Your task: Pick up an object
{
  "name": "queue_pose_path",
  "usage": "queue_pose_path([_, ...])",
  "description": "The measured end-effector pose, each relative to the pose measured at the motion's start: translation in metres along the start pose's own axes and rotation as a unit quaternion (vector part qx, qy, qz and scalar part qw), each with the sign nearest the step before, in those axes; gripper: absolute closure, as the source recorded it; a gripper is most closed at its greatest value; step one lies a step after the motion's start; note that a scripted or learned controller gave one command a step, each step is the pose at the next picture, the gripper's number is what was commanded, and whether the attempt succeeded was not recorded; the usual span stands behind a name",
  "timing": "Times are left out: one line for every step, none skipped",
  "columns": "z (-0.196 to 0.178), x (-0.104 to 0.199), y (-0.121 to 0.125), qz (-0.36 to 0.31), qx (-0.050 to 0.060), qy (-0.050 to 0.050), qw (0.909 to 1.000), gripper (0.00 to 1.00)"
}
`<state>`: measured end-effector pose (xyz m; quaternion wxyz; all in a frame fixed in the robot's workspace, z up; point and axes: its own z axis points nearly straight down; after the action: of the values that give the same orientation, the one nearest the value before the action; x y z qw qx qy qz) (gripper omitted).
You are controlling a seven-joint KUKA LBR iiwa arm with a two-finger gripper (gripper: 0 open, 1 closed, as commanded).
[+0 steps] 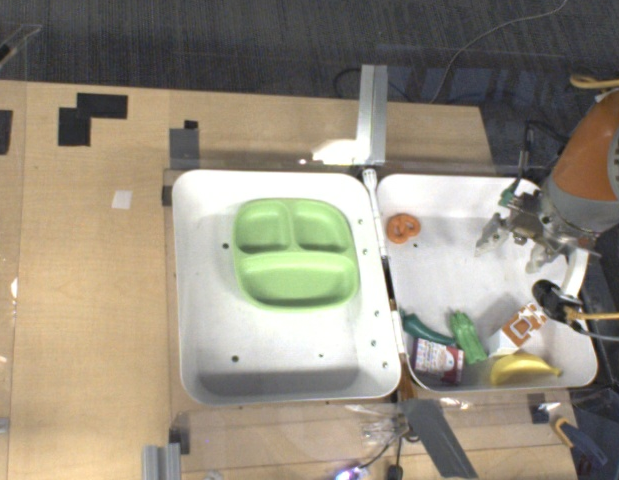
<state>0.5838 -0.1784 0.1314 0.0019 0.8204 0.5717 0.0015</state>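
The right bin (459,193) holds several small objects. An orange round piece (403,228) lies near its left wall. Along its front edge sit a dark purple packet (437,358), a green vegetable-shaped toy (468,336), a yellow banana (522,368) and a small orange-and-white box (526,324). My gripper (513,245) hangs over the right part of this bin, behind the box and banana and to the right of the orange piece. Its fingers are spread open with nothing between them.
The left bin (204,348) contains a green divided plate (292,251). A metal post (373,118) stands behind the seam between the bins. A black cable loop (551,298) dangles from the arm near the right bin's right wall.
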Motion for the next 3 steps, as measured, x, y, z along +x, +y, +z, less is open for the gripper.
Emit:
queue_pose_path([-0.025,-0.002,-0.023,-0.037,0.001,0.0,0.9993,0.0])
queue_pose_path([0.003,-0.036,-0.081,0.026,-0.003,0.0,0.9997,0.0])
queue_pose_path([-0.132,-0.034,-0.088,0.002,-0.001,0.0,1.0,0.0])
